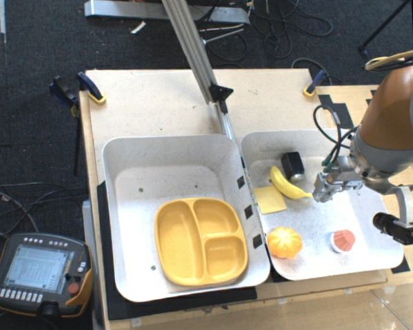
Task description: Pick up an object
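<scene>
Table (155, 105) carries two shallow white bins side by side. Left bin (124, 165) holds a yellow divided plate (200, 241) with three compartments, lying flat toward the bin's near right corner. Right bin (377, 255) holds five items: a black cylindrical object (293, 164) near its far edge; a banana (285, 183) just beside and in front of it, curving toward the right; a yellow sticky-note pad (271, 199) touching the banana's left side, close to the bin's left wall; an orange (284, 242) at the near left corner; a small red-and-white cup (343, 240) near the near edge, well apart from the orange. Arm enters over the table's right edge. Gripper (322, 189) sits low over the right bin, just beside the banana's right tip; contact unclear. Jaws: cannot tell how far open, nothing visibly between them.
</scene>
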